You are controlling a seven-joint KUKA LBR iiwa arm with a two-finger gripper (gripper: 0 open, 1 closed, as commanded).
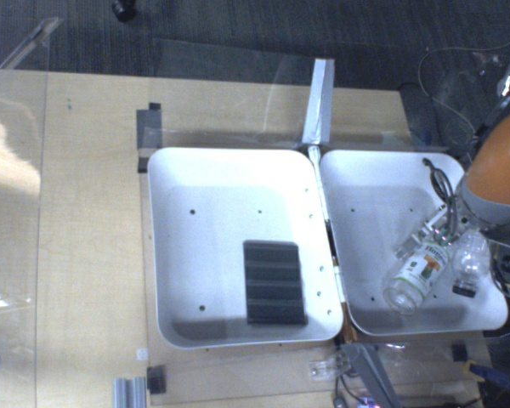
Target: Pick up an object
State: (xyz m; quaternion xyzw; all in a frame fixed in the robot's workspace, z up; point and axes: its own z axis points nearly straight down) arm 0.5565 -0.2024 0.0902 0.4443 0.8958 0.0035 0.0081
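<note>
Now, pincer (432, 235) low in right bin (365, 185), finger spread hard to tell, clear bottle (415, 276) lying tilted just below the pincer.

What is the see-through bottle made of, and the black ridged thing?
The bottle looks like clear, glossy plastic: the white bin shows through it, and it has a paper-like label. The black block looks matt, maybe rubber or foam: it's ridged and doesn't shine. I can't be sure.
</note>
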